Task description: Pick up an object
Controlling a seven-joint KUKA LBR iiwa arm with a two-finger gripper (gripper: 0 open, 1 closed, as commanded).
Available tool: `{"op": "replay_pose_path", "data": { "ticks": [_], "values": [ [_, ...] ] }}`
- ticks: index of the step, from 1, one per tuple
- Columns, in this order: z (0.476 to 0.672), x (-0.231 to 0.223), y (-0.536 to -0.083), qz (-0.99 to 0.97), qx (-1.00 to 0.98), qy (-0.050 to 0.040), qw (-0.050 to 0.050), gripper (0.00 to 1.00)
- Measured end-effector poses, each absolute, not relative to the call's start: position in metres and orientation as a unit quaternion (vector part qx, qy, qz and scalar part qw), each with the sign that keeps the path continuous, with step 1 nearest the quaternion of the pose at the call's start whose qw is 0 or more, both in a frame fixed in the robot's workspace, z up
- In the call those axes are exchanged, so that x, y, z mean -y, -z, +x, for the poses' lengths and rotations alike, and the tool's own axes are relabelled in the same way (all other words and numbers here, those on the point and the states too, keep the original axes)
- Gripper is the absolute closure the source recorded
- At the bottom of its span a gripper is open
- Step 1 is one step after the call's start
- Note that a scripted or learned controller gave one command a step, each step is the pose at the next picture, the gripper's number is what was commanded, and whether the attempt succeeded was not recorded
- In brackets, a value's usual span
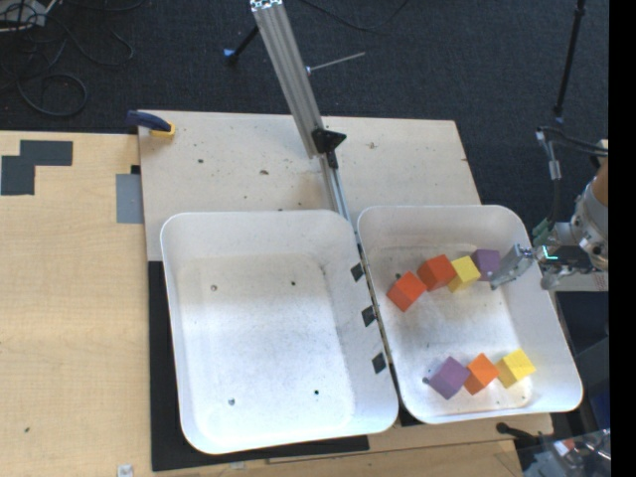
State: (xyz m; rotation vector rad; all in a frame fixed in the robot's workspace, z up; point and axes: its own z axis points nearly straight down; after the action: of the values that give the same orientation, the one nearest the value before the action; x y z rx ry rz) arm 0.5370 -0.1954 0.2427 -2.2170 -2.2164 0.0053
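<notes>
In the right bin (556, 336) a purple block (487, 261) ends a curved row with a yellow block (464, 271), an orange block (436, 272) and a red block (405, 291). The jaws (509, 266) sit just beside the purple block, at its right, nothing between them; whether they are apart or together I cannot tell. The arm (581, 251) reaches in low over the bin's right rim. No writing is legible.

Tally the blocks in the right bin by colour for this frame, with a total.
Orange blocks: 3
Yellow blocks: 2
Purple blocks: 2
Total: 7, all in the right bin.
</notes>
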Motion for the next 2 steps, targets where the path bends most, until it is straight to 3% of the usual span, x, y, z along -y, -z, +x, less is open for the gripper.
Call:
{"op": "replay_pose_path", "data": {
  "ticks": [1,2],
  "values": [
    [0.538,0.196,-0.245,-0.708,0.707,-0.0005,0.001,0.00],
    [0.537,0.199,-0.200,-0.707,0.707,-0.0018,0.003,0.00]
  ]
}}
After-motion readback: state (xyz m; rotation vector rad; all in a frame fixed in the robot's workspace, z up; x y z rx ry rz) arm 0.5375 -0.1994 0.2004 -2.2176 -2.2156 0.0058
